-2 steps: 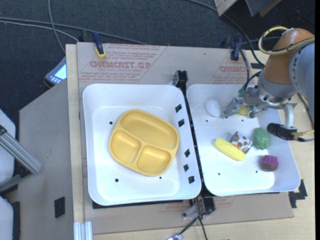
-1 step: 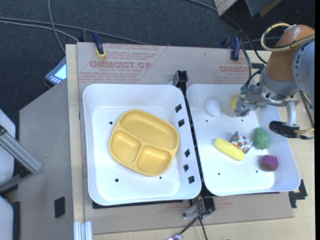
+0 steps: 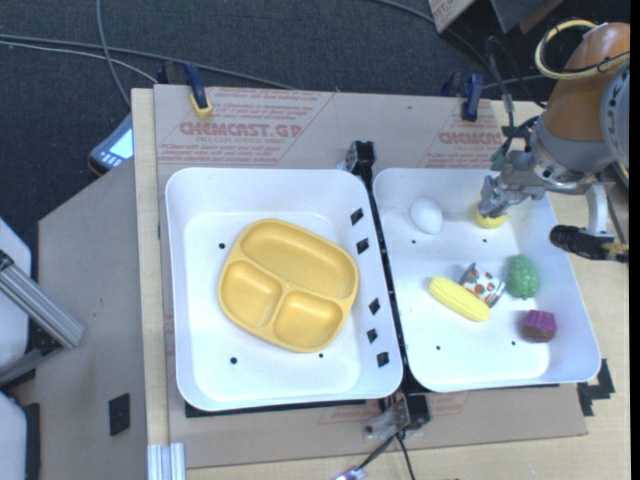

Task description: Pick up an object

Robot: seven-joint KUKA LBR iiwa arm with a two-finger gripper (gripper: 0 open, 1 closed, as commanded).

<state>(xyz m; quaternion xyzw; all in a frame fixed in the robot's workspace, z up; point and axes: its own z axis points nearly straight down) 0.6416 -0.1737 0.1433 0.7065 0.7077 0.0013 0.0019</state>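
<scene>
- Camera view: our pincer (image 3: 492,208) sits low at the right bin's (image 3: 570,363) far edge, directly over a small yellow piece (image 3: 491,220); we cannot tell whether it is released or clenched.
- The egg (image 3: 427,215) lies just left of it. The corn (image 3: 459,299), patterned toy (image 3: 484,284), green toy (image 3: 521,276) and purple toy (image 3: 540,325) cluster nearer us.
- The left bin (image 3: 190,278) carries a yellow tray (image 3: 288,284).
- We judge the yellow piece the target: we should descend squarely, close fully, then lift straight, clear of the bin wall.

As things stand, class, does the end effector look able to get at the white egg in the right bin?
Probably yes: the white egg lies apart from the other items, nothing covers it, and the end effector hovers just beside it.
</scene>
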